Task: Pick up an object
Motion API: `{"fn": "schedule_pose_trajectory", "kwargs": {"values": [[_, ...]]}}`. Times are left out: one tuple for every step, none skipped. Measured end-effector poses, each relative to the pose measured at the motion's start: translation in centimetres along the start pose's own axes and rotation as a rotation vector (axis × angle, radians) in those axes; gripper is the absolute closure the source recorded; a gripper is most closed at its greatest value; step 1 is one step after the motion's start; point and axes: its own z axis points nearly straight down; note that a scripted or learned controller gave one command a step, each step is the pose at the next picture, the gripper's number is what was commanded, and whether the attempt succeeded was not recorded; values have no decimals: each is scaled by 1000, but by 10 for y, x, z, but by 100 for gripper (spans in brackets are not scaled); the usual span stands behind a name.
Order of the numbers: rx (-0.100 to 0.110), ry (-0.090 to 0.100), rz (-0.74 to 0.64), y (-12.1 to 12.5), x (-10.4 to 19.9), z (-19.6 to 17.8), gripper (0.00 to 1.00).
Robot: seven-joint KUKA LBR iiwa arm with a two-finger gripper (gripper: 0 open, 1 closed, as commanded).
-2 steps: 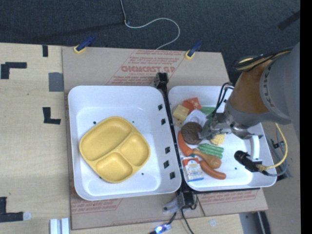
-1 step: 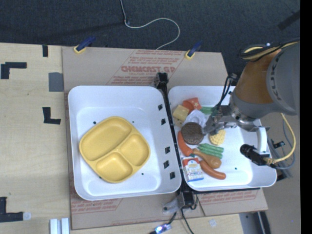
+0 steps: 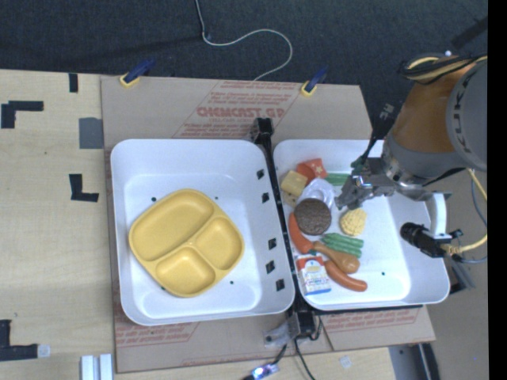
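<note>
White walls hem your gripper, which hangs low in the right bin just above the corn cob; whether it pinches anything, you cannot tell. Crowding it leftward are a brown disc, yellow block, orange sausage and green beans. The left bin holds a yellow divided tray. Red cardboard lettering above is unreadable.

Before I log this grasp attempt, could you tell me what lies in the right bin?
The right bin holds toy food: a brown patty, corn, a hot dog, a green bean pod. Anything beneath the pile is hidden.
</note>
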Motion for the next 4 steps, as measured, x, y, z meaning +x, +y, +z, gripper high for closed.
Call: {"fn": "schedule_pose_trajectory", "kwargs": {"values": [[-1, 0, 0, 1, 1, -37, 100], [5, 2, -3, -22, 46, -46, 100], [7, 1, -3, -50, 94, -29, 100], [6, 1, -1, -55, 103, -31, 100]]}}
